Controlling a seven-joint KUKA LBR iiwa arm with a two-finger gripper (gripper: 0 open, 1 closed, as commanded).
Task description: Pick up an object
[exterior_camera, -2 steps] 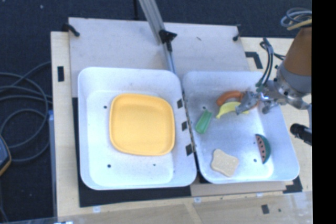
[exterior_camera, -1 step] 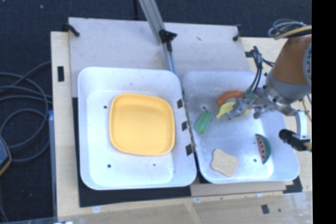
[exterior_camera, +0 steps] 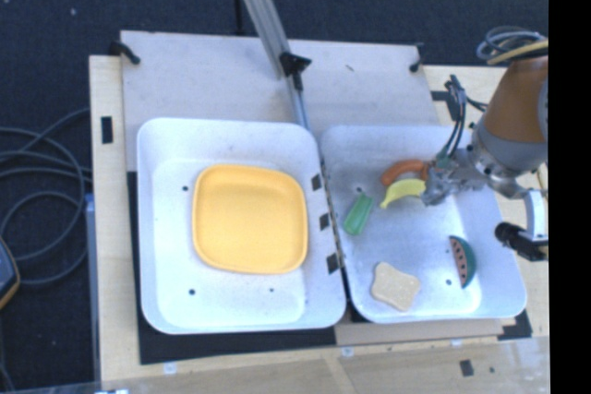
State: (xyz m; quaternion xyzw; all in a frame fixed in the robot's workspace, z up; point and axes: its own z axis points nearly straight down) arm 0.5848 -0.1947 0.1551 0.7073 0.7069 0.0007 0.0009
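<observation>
The tool (exterior_camera: 434, 187) is low in the right bin (exterior_camera: 420, 143), right of frame centre, touching the banana's (exterior_camera: 403, 191) right end, so the grasp step seems in hand; I cannot tell its state, and next it needs a firm hold, then a straight lift.
</observation>
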